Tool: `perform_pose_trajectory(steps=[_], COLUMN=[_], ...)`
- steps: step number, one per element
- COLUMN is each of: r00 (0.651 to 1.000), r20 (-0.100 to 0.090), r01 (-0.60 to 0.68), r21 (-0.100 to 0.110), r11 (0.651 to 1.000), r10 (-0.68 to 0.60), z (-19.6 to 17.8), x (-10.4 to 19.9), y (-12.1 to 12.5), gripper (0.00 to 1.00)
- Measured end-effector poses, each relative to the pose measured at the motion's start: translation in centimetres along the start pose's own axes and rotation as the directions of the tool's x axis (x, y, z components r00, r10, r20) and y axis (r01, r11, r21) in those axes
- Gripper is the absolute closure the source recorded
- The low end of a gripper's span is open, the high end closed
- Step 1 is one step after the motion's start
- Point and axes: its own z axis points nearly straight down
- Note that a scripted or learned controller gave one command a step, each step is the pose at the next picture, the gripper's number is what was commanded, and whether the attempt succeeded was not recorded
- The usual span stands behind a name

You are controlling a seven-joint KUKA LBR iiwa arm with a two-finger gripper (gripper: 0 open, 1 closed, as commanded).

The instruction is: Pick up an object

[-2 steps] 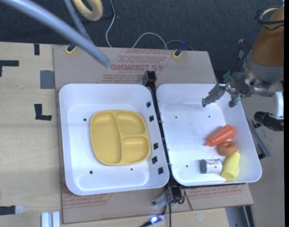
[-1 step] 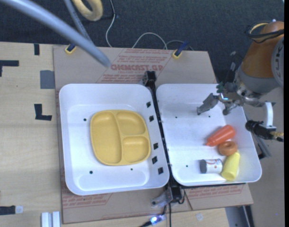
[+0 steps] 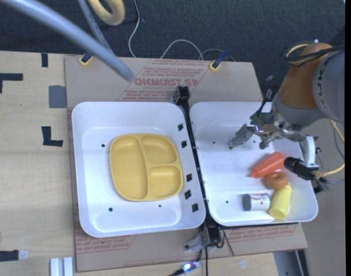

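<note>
Item: your hand [image 3: 239, 138], fingers slightly apart, holding nothing, hovers over right bin [image 3: 221, 160]; carrot [image 3: 268, 164] waits near its right, unobstructed.

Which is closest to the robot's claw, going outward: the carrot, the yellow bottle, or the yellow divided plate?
Measured from the gripper in the right bin:
1. Carrot, just right and below it.
2. Yellow bottle, near the right bin's bottom corner.
3. Yellow divided plate, across in the left bin.
</note>
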Motion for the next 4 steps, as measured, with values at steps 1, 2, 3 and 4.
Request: perform_pose_trajectory(steps=[1,2,3,4], r00=[1.0,1.0,1.0,1.0], r20=[0.001,0.001,0.001,0.002], r01=[0.001,0.001,0.0,0.0], r21=[-0.001,-0.003,-0.01,-0.01], r11=[1.0,1.0,1.0,1.0], r10=[-0.001,-0.001,0.0,0.0], z=[5.5,4.2,-1.8,-8.0], x=[0.2,0.2,0.2,-0.3], y=[1.0,1.0,1.7,1.4], gripper=[0.0,1.0,1.0,1.0])
